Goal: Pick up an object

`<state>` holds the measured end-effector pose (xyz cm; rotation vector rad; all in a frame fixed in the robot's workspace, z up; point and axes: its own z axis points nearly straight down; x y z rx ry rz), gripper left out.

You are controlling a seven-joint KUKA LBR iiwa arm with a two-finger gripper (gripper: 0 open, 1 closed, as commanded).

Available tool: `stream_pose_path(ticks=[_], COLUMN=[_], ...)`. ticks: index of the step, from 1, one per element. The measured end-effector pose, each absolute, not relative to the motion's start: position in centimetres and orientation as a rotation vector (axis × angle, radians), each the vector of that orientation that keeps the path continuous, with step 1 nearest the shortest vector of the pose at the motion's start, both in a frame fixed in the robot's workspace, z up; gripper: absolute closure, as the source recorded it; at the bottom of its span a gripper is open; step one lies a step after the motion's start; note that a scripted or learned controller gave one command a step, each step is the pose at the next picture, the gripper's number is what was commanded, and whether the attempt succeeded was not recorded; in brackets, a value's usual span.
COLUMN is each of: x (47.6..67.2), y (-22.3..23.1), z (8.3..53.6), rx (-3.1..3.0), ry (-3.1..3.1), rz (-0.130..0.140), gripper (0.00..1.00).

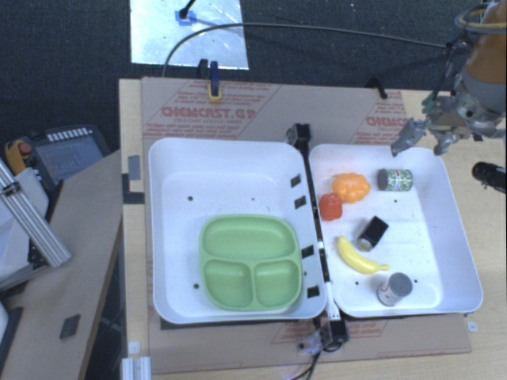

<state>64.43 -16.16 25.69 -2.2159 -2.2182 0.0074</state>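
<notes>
Yellow curved banana (361, 257) in right bin (455, 212); gripper (422, 139) seemingly spread open, holding nothing.

Green tray (250, 260), yellow banana (360, 258), orange pepper (350, 186), red block (330, 207), white bins (182, 169).

Grey arm (485, 77) with an orange band, ending in a grey metal hand (424, 141).

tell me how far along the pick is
Done: nothing lifted yet. The yellow banana, orange round fruit, red block, black box and two cans all lie in the right white bin. In hand: the two-finger gripper is open above the bin's far edge, holding nothing. Left: descend onto an object, close and lift.
</notes>
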Motion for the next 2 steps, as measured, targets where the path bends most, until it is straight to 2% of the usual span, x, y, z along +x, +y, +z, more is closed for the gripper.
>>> stream_pose_path(ticks=[1, 2], x=[64.6, 64.8], y=[-16.1, -15.9], z=[26.3, 20.1], rx=[-2.219, -2.217], ry=[-2.226, -2.223], rz=[-0.001, 0.003], gripper=[0.00, 0.00])
